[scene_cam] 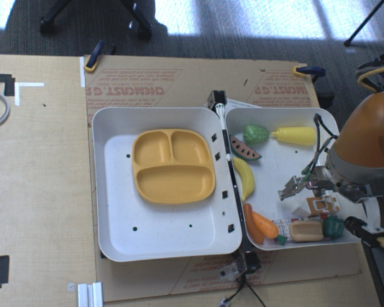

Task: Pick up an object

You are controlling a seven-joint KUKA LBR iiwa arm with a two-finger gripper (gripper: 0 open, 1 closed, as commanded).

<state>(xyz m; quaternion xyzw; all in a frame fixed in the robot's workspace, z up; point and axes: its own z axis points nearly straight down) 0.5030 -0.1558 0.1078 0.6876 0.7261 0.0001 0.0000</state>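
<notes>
from the camera view, the grey arm with its orange band comes in over the right bin, and the gripper hangs low above the bin's bare white floor, near its middle. the fingers look slightly spread with nothing between them, though they are small and thin here and i would not swear to it. no object is picked yet. the likely targets ring the fingers: the banana lies to their left, against the wall between the bins; the carrot is below and left; the bread roll sits just below them by the front wall, with a green pepper beside it; the watermelon slice, the green vegetable and the yellow bottle are up beyond them. the yellow divided plate rests well apart in the left bin. the risk, as i judge it, is that the fingers come down on bare floor and close on air, since nothing lies right under them; reaching for the roll could also jam against the front wall.
</notes>
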